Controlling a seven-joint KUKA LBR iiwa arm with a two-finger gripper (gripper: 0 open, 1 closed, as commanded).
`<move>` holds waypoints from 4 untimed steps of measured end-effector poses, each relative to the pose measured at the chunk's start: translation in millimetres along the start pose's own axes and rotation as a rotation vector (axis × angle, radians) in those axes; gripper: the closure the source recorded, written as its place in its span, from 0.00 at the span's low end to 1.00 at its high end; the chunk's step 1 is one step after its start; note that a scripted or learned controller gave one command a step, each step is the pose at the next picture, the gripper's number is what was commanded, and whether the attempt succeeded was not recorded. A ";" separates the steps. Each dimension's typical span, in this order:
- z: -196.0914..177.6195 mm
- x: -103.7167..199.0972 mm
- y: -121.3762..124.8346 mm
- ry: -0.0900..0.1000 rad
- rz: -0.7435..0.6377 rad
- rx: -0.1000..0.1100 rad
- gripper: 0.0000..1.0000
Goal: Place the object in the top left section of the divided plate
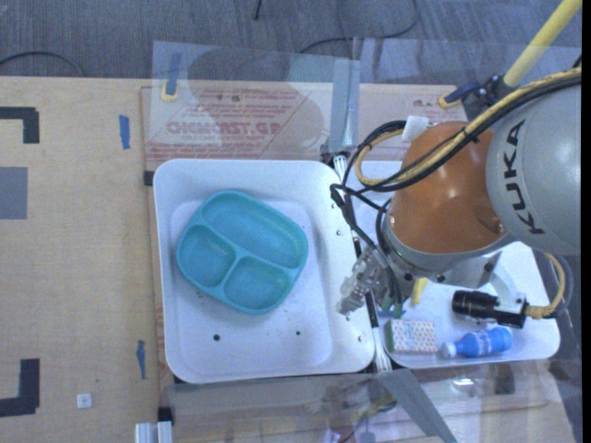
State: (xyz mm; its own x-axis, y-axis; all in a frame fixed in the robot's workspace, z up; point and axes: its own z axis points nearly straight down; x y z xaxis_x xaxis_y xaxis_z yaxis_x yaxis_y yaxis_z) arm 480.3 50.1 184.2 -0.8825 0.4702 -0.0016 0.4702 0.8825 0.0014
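1. The arm (545, 169) rises closest to the lens: a smooth grey shell above a glossy, domed orange band, wrapped in yellow and black cables.
2. Its gripper (358, 293) hangs over the ridge where the two bins meet. It is a cluster of small metal parts, and whether it is open or closed cannot be told. Nothing can be seen in its grasp.
3. The divided plate (242, 250) lies in the left bin (249, 344), toward its upper left. It is matte teal plastic, rounded and set askew, with one long section and two smaller ones.
4. In the right bin (536, 266), a flat speckled rectangular pad (413, 336) lies along the lower edge, just below the gripper.
5. Beside the pad lies a small blue bottle (478, 343) on its side, glossy and rounded.
6. Both bins are shallow, white and round-cornered.
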 end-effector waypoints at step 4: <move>59.8 44.5 108.8 0.001 -1.094 -0.003 1.00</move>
State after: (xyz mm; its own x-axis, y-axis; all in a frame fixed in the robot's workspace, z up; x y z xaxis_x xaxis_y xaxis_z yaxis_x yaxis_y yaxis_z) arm 492.3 167.1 124.5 -0.8227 -0.5685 -0.0022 -0.5685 0.8227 0.0019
